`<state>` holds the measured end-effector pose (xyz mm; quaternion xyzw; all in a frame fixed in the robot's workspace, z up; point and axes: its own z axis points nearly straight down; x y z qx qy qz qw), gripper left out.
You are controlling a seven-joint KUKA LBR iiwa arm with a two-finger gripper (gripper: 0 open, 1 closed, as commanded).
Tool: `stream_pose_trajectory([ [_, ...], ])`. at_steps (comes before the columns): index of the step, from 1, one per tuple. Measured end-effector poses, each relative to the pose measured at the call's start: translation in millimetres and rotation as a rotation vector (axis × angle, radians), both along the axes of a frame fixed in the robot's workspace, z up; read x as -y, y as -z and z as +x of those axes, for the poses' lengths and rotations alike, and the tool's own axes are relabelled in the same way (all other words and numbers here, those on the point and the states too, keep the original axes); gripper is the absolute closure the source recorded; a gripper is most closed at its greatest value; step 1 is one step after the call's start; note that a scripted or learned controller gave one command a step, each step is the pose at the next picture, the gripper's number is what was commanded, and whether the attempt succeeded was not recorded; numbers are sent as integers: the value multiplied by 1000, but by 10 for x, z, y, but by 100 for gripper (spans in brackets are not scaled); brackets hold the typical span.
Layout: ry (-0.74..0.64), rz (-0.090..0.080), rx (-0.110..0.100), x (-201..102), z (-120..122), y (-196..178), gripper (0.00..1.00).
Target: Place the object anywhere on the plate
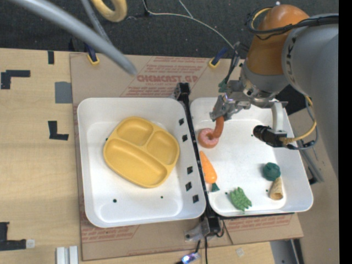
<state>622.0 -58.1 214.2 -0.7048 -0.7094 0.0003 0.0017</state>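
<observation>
Gripper [224,108] on my grey arm hangs over the right shallow white bin [291,202], fingers pinching the upper end of a pink, curled shrimp-like toy [211,136], which dangles near the bin's left wall. I see the yellow divided plastic plate [142,150] sitting in the left white bin [93,202], well apart. Below the shrimp lie an orange carrot [208,169], a green leafy piece [240,198], a dark green ball [270,171] and a tan cone [276,189]
</observation>
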Motion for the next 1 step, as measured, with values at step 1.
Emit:
stream_pose_trajectory([
  [1,0,0,-1,-574,-127,53,100],
])
